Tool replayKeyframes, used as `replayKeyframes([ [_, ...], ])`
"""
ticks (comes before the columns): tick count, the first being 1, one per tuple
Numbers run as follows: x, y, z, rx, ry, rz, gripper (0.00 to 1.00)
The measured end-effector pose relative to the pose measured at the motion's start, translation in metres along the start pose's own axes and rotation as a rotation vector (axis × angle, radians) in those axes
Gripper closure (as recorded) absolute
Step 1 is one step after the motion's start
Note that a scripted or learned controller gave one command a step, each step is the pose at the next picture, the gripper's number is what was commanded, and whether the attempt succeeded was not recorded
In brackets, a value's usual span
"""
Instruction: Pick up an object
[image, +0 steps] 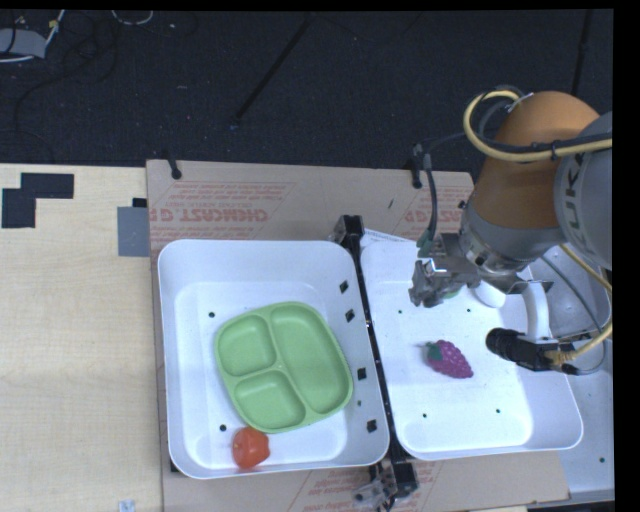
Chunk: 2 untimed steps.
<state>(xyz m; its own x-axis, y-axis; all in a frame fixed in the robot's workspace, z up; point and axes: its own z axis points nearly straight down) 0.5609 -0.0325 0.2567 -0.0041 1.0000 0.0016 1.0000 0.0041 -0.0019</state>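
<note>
The purple grape bunch (450, 359), lying in the right bin (560, 430) just below the hand (432, 285), whose state cannot be told, is judged light, bumpy and slightly slippery, and best taken across its narrow middle.

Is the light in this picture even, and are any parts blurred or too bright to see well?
In the camera view, the two white bins look bright and slightly washed out; the floor above the bench is very dark; the gripper is soft and hard to read; the green plate, orange piece and purple grapes keep clear colour.
</note>
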Motion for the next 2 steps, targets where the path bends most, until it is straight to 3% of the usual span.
replayKeyframes([
  [2,0.085,0.014,0.016,0.001,-0.001,0.001,1.0],
])
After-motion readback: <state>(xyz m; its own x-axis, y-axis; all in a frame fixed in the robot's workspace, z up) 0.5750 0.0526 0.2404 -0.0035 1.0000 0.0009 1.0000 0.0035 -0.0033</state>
